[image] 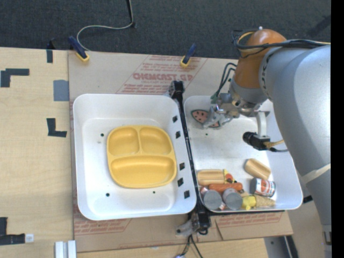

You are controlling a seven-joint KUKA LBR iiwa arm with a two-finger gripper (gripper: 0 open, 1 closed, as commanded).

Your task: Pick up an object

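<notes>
My gripper [219, 115] is low at the back of the right bin [236, 144], under the arm's orange band [252, 63]. It touches or overlaps a small flat toy with a pale face and dark spots [200, 115] that lies just to its left. The toy's right part is hidden behind the gripper. Along the bin's front lie a hot dog bun [210, 176], an orange carrot-like piece [219, 187], two grey round pieces [222, 199], a small can [264, 187], a tan bread roll [257, 168] and a yellow piece [248, 202].
The left bin [86, 144] holds a yellow divided plate [142, 156]. A black divider [181, 138] runs between the bins. The grey arm [301, 101] covers the right bin's far right side. A black cable end [252, 139] hangs over the bin.
</notes>
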